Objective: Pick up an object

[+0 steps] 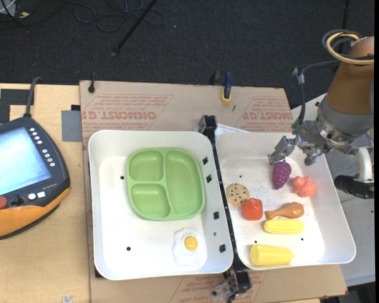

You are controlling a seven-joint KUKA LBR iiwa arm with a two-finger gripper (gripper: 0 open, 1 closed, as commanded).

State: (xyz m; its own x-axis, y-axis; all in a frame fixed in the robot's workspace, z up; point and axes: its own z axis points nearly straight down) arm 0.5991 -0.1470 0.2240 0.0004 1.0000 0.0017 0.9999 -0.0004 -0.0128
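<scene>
Over the right bin [341, 248] my gripper [298, 150] hangs with its fingers spread wide and nothing between them. Just below it lies a bunch of purple grapes [280, 173], with a pink lump [304, 185] beside it on the right. Farther toward the front of that bin sit a cookie [237, 194], a red pepper [252, 208], a chicken leg [285, 211], a corn cob [284, 226] and a yellow wedge [271, 254]. In the left bin [107, 232] rest a green divided plate [165, 184] and a fried egg [189, 245].
</scene>
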